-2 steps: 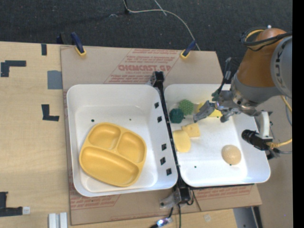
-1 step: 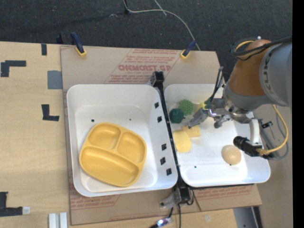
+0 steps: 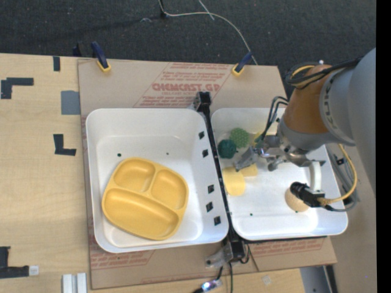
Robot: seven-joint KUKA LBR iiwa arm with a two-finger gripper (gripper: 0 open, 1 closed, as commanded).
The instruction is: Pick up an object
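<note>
From my feed I see two white bins side by side on the tabletop (image 3: 36,163), sitting on a brown cardboard sheet (image 3: 177,87) held at its far edge by two blue-and-yellow clamps (image 3: 101,58). The left bin (image 3: 98,133) holds a yellow divided plate (image 3: 145,198), lying flat toward the near left of that bin.

The arm (image 3: 317,105) comes in from the right and hangs over the right bin (image 3: 275,221), its orange band above the wrist. The jaws (image 3: 244,159) sit low over the left half of that bin. I cannot tell from this angle whether they are released or clenched, and I see nothing plainly between them.

The objects I could pick lie in the right bin. A dark green ball (image 3: 226,148) rests near the divider, with a lighter green bumpy ball (image 3: 239,137) just beyond it on the far side, the two touching or nearly so. A pale yellow piece (image 3: 235,182) lies nearer to me, just beside the jaws. A tan round object (image 3: 297,201) sits toward the near right of the bin, partly covered by a black fitting and cable on the arm.
</note>
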